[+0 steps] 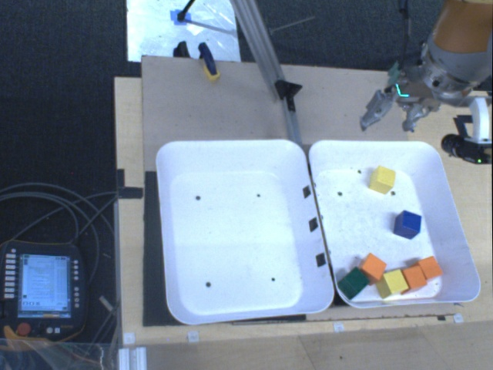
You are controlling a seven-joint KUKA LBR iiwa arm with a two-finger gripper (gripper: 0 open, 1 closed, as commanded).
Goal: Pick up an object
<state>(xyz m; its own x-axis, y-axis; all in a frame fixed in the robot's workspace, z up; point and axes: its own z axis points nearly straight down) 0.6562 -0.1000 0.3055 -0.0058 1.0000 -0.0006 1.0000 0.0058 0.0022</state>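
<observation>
The right bin [454,230] holds several small blocks. A yellow block [382,179] lies near its far side and a blue block [407,224] sits toward the middle right. Along the near edge cluster a green block [353,283], an orange block [373,267], a second yellow block [393,282] and two more orange blocks [422,272]. My gripper [394,112] hangs above the bench just behind the right bin's far rim, open, with nothing between its fingers.
The left bin [231,230] stands beside the right one. A slanted metal pole [258,33] rises behind the bins. A teach pendant [38,284] with cables lies on the floor at the left.
</observation>
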